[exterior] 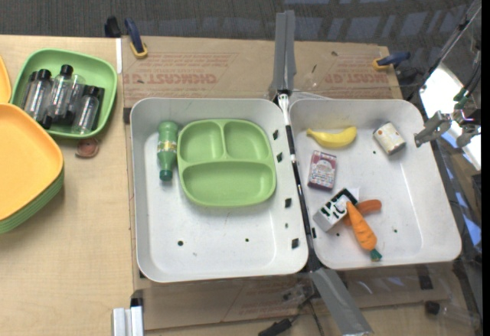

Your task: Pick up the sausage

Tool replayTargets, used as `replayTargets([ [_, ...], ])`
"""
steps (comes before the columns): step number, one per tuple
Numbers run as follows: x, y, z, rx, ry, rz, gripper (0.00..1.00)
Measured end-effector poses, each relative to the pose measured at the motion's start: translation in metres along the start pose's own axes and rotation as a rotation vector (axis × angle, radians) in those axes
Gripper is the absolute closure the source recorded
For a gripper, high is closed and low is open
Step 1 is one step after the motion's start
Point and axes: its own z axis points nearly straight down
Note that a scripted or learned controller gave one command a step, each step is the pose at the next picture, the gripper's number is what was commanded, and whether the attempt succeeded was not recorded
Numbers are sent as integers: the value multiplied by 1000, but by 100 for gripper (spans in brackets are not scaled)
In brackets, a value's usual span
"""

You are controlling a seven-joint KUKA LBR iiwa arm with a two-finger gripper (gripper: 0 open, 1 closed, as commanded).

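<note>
Approach not yet begun, by judgement. The gripper (436,128) is seen at the right bin's (429,250) right wall; its grip cannot be told.

The sausage (369,206) lies touching the carrot's (362,229) upper end, partly tucked behind it. Long axis probably left-right, free end rightward.

Next: a descent onto that exposed end is required.

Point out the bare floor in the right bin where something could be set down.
Free: the right bin floor right of the carrot, below the white can. Crowded: the lower-left cluster of carrot, sausage and black-and-white box.
</note>
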Motion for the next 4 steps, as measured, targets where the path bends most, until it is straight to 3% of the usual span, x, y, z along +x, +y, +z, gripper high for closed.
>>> replayTargets([
  [1,-1,0,-8,1,-1,-2,100],
  [2,-3,-26,-47,-2,-2,229,100],
  [3,13,-31,-88,-1,-2,526,100],
  [4,16,-74,-118,0,-2,778,100],
])
